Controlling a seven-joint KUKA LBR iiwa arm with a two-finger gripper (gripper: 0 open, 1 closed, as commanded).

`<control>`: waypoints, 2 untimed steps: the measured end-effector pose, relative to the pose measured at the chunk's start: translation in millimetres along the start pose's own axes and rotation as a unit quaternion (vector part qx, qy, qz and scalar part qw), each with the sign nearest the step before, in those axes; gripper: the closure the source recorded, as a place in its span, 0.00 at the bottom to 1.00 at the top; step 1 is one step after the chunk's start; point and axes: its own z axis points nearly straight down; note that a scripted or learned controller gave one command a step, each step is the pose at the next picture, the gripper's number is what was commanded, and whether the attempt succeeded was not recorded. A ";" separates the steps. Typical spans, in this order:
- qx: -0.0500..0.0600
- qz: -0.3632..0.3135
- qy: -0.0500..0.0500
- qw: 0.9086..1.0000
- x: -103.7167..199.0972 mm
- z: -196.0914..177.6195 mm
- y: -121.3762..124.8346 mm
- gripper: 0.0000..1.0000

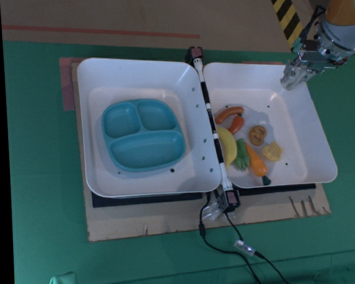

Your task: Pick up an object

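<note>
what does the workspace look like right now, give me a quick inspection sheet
surface: green cloth under a cardboard sheet, bearing the left bin and right bin
job's things: toy food in the right bin: banana, carrot, two sausages, round brown piece, yellow piece
clutter: teal divided plate in the left bin
grippers: hand above the right bin's far right corner, nothing seen in it
cables: black cable trailing from the bins' near joint
surroundings: yellow-black hazard tape on the floor

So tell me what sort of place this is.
Probably a robot lab test bench, not a kitchen: the arm's gripper hangs over two white bins, toy food fills one, and hazard tape marks the floor.
</note>
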 end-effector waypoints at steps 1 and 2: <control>0.000 0.000 0.000 1.000 -2.5 -57.6 11.3 1.00; 0.001 0.001 0.000 1.000 3.6 -44.6 -40.4 1.00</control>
